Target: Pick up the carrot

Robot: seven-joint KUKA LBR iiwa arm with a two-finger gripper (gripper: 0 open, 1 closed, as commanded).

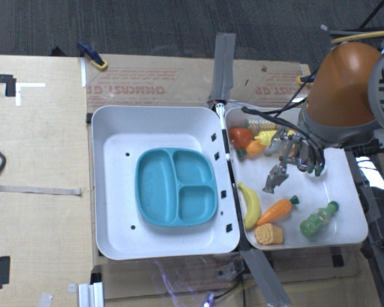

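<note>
the carrot (274, 211) lies in the right bin (345, 235), between the banana (249, 204) and the green bottle (319, 219), leafy end pointing up-right. the pincer (275, 179) hangs just above it, probably lining up a descent; it grips nothing, though how wide it's spread i cannot tell.

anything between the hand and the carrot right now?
Nothing visible. The hand hovers over bare floor of the right bin, and the carrot lies just below it in the view. The banana sits close on the carrot's left, the corn cob just below its tip, the green bottle to its right.
</note>
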